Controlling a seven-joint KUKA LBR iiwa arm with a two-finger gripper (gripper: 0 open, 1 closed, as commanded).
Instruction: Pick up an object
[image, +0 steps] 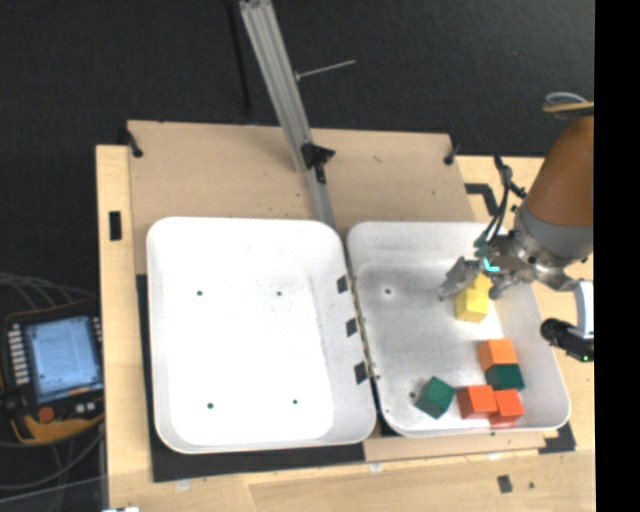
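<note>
Yellow block under jaws, arm reaching from right.

- A yellow block sits in the right bin, toward its upper right, tilted, directly under the arm's wrist
- An orange block lies lower right of it, well apart, touching a dark green block just below
- 2 more orange blocks rest side by side near the bin's lower right corner, just below that green one
- A second green block, turned at an angle, lies just left of this orange pair
</note>
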